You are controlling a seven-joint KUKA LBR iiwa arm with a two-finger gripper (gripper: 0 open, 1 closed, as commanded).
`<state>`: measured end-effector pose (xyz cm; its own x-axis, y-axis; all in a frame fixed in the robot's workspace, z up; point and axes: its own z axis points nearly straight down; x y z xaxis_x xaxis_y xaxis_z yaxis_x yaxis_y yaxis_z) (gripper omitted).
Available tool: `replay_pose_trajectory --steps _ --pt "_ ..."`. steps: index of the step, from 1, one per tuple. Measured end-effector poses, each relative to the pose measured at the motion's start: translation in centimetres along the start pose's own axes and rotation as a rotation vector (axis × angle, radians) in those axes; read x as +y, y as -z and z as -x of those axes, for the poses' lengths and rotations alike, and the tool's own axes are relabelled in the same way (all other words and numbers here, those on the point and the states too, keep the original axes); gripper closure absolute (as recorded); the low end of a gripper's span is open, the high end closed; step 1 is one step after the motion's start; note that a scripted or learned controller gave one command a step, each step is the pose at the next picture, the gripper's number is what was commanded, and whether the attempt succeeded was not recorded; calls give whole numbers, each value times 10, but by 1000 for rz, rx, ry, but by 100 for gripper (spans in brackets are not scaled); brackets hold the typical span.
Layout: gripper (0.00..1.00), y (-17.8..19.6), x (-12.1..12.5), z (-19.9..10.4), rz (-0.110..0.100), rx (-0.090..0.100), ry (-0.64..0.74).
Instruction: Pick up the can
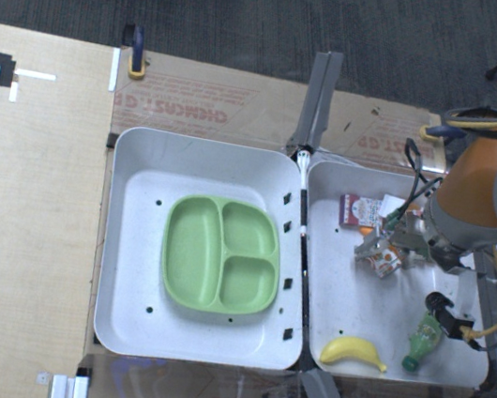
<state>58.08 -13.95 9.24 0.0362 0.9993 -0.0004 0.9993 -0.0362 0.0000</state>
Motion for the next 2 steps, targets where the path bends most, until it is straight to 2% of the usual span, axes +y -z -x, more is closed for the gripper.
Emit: replay_pose_trajectory --steps 1,2 --pt "100 10 0 0 1 0 -1" --pt "100 119 19 14 0 -1 -13"
